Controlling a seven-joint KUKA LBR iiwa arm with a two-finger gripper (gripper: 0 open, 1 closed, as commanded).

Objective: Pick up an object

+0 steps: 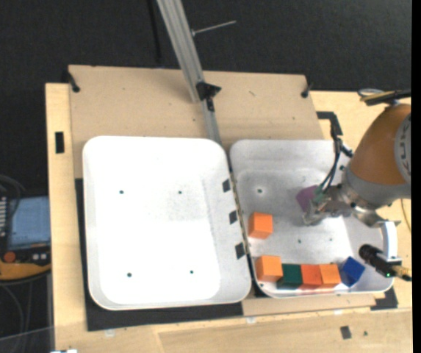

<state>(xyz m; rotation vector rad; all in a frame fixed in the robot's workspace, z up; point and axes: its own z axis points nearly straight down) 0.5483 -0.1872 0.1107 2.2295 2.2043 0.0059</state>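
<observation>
My claw (314, 213) hangs low in the right bin (283, 157), just at a small purple block (308, 195) near the bin's middle, but I cannot tell how it is set or whether it has anything. That block looks to me like a light, stiff, smooth-sided cube, best pinched across two flat opposite faces, as would the lone orange block (261, 225) beside it or the row of orange, green and blue ones along the near wall. I can read no label, brand or writing anywhere.
</observation>
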